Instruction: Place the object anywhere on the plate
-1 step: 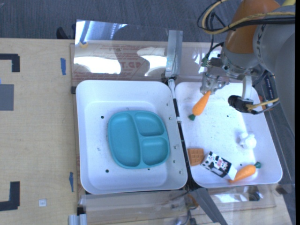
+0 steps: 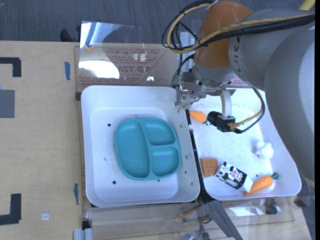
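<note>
Jaws can't be made out on the gripper (image 2: 182, 101) (too hidden). It hangs near the orange toy (image 2: 198, 116); next, grab it for the plate (image 2: 148, 148).

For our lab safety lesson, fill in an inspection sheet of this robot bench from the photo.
Surface: two white bins on a wooden bench.
Job's things: teal divided plate in left bin; small orange object in right bin.
Clutter: waffle piece, cow-patterned carton, toy carrot, small white item.
Claw: above the bins' divide; finger state unclear.
Cables: yellow and black loops by wrist.
Surroundings: grey carpet, blue tape marks.
</note>
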Motion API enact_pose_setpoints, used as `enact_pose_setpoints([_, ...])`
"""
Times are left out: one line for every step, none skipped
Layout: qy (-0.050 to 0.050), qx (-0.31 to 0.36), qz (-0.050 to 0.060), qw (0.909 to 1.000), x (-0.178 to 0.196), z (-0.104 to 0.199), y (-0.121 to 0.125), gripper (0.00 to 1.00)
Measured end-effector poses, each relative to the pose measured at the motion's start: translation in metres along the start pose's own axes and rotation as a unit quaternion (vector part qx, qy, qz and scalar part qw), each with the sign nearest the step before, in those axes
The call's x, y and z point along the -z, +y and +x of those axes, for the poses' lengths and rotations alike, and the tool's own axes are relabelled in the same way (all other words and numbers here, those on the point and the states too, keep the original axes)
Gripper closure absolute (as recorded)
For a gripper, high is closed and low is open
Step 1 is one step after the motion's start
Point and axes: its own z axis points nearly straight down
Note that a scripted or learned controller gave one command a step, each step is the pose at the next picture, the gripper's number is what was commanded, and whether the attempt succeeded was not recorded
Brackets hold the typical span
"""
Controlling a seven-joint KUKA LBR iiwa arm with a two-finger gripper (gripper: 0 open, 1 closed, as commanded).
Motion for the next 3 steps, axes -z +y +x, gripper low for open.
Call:
enact_pose_setpoints([-0.001,0.13,0.0,0.9915,-0.001,-0.055,-0.078,1.0])
enact_pose_setpoints([-0.001,0.201,0.0,0.9796,-0.001,-0.126,-0.12,1.0])
enact_pose_setpoints([0.0,0.319,0.0,0.9476,-0.001,-0.039,-0.161,1.0])
